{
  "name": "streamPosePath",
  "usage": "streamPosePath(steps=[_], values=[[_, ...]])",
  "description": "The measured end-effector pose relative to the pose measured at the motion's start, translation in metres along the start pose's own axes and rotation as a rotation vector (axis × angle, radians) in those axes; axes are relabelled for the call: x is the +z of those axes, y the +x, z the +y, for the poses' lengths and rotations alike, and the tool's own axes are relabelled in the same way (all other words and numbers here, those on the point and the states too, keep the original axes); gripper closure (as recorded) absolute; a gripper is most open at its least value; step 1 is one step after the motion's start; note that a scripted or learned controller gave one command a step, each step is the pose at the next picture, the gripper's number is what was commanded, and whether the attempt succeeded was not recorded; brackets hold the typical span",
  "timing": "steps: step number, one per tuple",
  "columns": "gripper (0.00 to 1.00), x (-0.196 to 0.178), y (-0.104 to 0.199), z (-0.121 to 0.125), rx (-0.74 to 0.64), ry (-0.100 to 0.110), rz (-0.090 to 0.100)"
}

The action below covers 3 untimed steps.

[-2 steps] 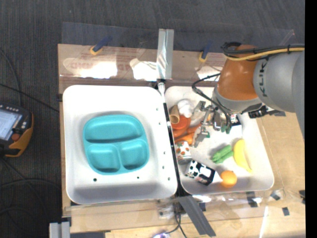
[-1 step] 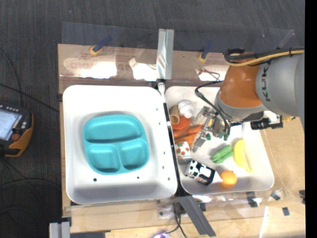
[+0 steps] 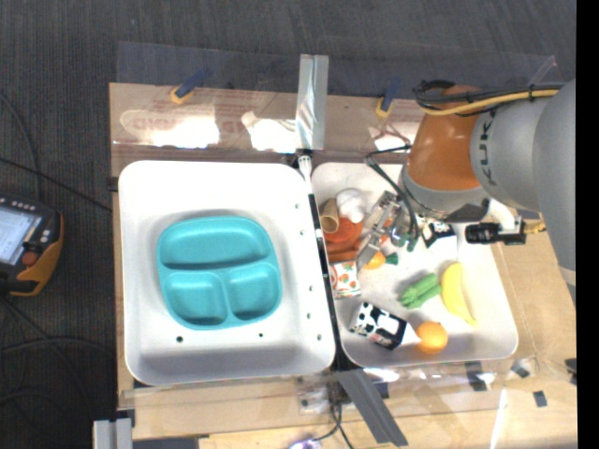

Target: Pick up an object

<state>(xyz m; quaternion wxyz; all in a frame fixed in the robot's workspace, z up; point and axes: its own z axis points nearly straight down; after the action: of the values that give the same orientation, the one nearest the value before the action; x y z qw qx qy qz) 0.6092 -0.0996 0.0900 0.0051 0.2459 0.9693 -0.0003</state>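
Fingers (image 3: 382, 235) low over right bin (image 3: 501, 293)

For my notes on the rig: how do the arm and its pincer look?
The arm is thick, rounded and grey, with dark lettering and a broad orange band above the wrist. Black cables run over it. The pincer is slim grey metal.

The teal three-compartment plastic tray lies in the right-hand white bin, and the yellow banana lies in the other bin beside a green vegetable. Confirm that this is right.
Wrong in one respect: the camera view shows the teal three-compartment plastic tray in the left-hand white bin, not the right-hand one. The yellow banana does lie in the other bin, beside the green vegetable.
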Motion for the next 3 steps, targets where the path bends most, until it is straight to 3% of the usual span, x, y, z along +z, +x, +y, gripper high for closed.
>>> streamPosePath(steps=[1, 2, 3], values=[[0.00, -0.001, 0.010, -0.005, 0.075, -0.003, -0.006], [0.00, 0.000, 0.002, -0.004, 0.085, -0.002, 0.001], [0.00, -0.001, 0.012, -0.013, 0.219, -0.004, -0.005]])
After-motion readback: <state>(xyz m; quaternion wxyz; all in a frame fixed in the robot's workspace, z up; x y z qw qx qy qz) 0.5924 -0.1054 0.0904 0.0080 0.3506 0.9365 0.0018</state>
